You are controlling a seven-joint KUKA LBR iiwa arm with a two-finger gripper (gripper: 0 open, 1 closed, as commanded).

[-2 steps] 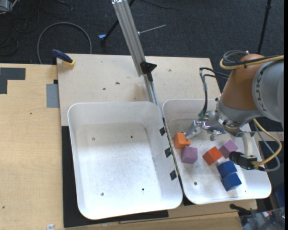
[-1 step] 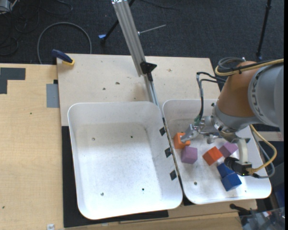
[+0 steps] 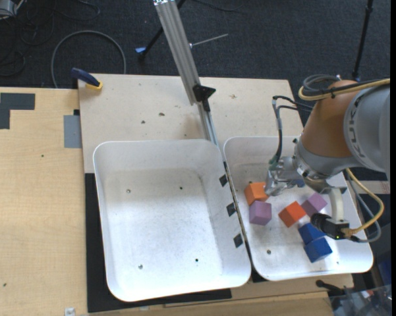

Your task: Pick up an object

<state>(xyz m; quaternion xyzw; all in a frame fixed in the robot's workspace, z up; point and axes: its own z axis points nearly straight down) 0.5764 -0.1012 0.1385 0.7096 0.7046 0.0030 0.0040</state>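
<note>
The right bin (image 3: 346, 266) holds several small blocks. An orange block (image 3: 254, 191) lies near its left wall, with a light purple block (image 3: 260, 212) just in front of it. To their right sit a red-orange block (image 3: 292, 214) and another purple block (image 3: 314, 204). Two blue blocks (image 3: 314, 241) lie toward the front right. My gripper (image 3: 275, 183) hangs low over the bin, right beside the orange block's right edge. Nothing shows held in it.
The left bin (image 3: 118, 176) sits beside the right one, with black clips along the shared wall. A slanted metal bar (image 3: 181, 51) rises behind the bins. Cables loop off the arm over the right bin's right side.
</note>
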